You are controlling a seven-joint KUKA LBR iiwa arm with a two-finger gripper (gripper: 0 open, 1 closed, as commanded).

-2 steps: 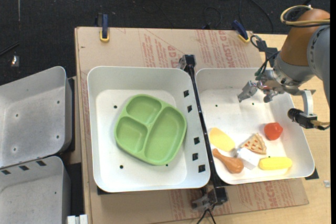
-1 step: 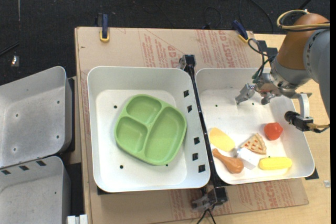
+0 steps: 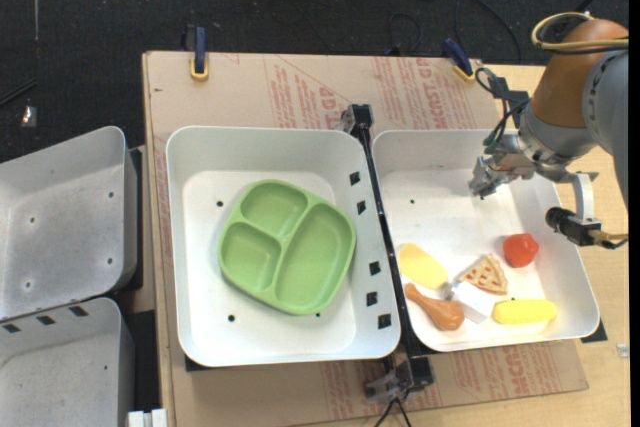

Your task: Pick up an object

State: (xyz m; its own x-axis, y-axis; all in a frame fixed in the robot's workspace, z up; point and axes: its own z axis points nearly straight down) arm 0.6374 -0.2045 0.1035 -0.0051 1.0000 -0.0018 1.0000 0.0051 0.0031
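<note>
The right bin [image 3: 400,165] holds several toy foods along its near side: a red tomato [image 3: 519,250], a pizza slice [image 3: 486,273], a yellow oval piece [image 3: 422,265], a brown drumstick [image 3: 435,308] and a yellow block [image 3: 523,312]. My gripper [image 3: 486,179] hangs over the bare far part of this bin, up and left of the tomato and apart from all the foods. Nothing shows in its grasp. The grey arm with its orange band [image 3: 575,65] reaches in from the right.
A green divided plate [image 3: 288,245] lies in the left bin [image 3: 190,165]. A black divider with clips [image 3: 372,205] runs between the bins. Two white lids [image 3: 60,215] lie off the bench at the left. A black part of the arm [image 3: 575,225] juts over the right rim.
</note>
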